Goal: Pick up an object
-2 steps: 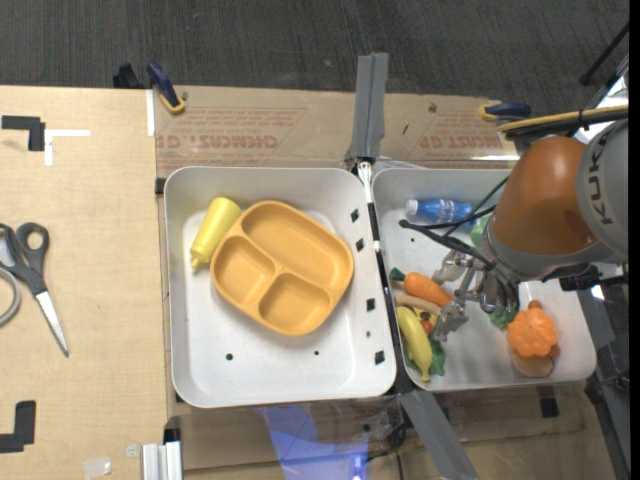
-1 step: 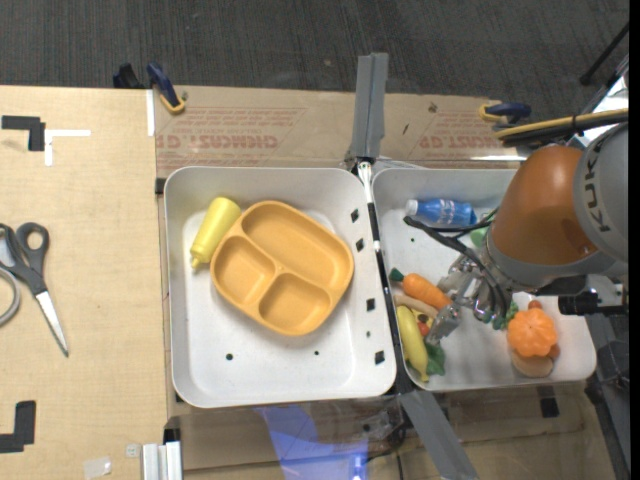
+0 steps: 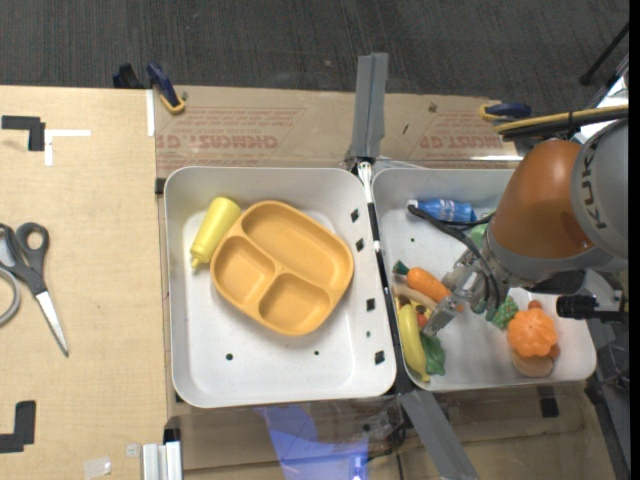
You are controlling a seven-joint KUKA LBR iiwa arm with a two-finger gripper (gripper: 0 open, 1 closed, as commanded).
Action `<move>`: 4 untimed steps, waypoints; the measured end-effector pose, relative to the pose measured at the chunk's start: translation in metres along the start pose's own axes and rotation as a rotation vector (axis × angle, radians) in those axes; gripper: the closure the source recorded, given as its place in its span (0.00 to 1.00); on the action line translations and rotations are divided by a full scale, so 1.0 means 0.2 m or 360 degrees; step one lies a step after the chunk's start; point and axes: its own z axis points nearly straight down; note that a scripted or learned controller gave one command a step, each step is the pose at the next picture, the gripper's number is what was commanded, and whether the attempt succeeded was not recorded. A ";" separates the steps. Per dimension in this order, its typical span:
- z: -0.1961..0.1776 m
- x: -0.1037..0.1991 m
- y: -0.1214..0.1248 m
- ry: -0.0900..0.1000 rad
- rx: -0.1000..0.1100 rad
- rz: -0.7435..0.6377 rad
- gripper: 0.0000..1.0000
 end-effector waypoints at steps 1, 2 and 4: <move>0.00 -0.06 0.04 -0.0002 -0.0002 0.0091 0.00; 0.00 -0.10 0.05 -0.0001 -0.0002 0.0276 0.00; -0.50 -0.07 0.41 0.0001 -0.0002 0.0249 1.00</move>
